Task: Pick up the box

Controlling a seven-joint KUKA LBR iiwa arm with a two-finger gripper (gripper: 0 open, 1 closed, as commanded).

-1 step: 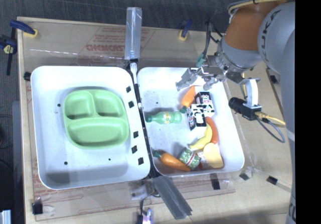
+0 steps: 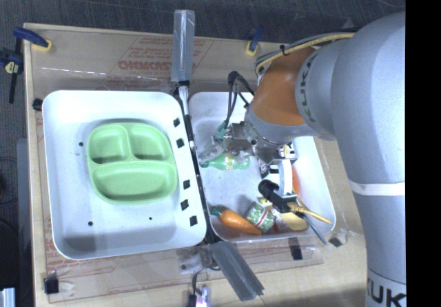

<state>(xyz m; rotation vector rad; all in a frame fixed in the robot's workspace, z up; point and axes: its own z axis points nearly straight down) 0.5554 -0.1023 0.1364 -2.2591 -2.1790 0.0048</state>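
A small box (image 2: pixel 262 215) with a green, white and red label lies near the front of the right bin (image 2: pixel 321 182), between a carrot (image 2: pixel 238 222) and a pale yellow piece (image 2: pixel 298 219). My gripper (image 2: pixel 232 142) hangs low over the left middle of that bin, behind the box and well apart from it. It is right above a clear green bottle (image 2: pixel 226 161) lying on its side. The orange-banded wrist hides most of the gripper.
A green divided tray (image 2: pixel 132 161) fills the middle of the left bin (image 2: pixel 62 216). An orange-red strip (image 2: pixel 295 182) lies along the right bin's right side. The divider between the bins runs close to the gripper's left.
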